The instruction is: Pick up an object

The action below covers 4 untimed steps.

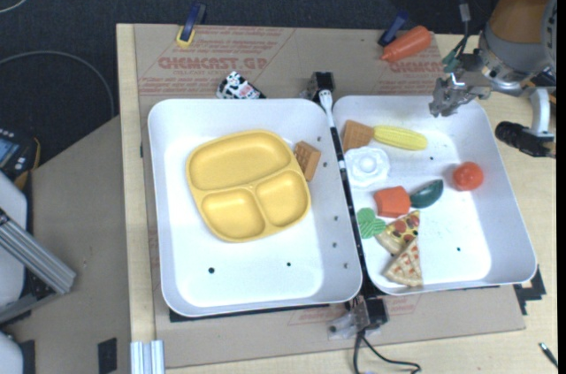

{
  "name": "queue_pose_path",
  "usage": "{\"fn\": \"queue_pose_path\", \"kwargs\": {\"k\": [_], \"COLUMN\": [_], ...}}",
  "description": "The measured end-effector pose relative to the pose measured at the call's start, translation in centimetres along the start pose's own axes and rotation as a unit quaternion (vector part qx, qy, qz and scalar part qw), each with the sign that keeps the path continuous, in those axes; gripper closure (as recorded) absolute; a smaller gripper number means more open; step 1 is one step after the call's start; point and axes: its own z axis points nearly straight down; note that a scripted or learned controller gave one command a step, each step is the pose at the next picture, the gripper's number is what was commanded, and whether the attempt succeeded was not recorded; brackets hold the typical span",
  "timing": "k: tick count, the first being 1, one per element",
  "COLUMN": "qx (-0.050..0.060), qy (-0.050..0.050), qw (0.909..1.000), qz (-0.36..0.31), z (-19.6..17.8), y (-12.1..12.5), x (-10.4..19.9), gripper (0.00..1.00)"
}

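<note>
Yellow divided tray (248, 183) in left bin (177, 257) — toy food in right bin (500, 222).

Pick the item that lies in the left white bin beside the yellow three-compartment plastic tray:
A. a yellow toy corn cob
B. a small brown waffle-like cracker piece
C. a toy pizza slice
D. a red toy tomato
B: the small brown waffle-like cracker piece rests against the right edge of the yellow three-compartment plastic tray in the left white bin; the corn cob, tomato and pizza slice all lie in the right bin.
</note>
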Motion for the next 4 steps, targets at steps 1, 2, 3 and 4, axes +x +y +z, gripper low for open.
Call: {"fn": "queue_pose_path", "kwargs": {"k": [1, 2, 3, 4], "qx": [0.001, 0.005, 0.006, 0.006], "qy": [0.000, 0.003, 0.003, 0.003], "qw": [1.0000, 1.0000, 1.0000, 1.0000], "qz": [0.000, -0.002, -0.002, -0.002], "z": [-5.4, -6.1, -4.8, -4.2], "y": [0.2, -0.3, -1.4, -3.1], "x": [0.0, 6.1, 11.9, 17.4], "gripper": [1.00, 1.00, 1.00, 1.00]}}
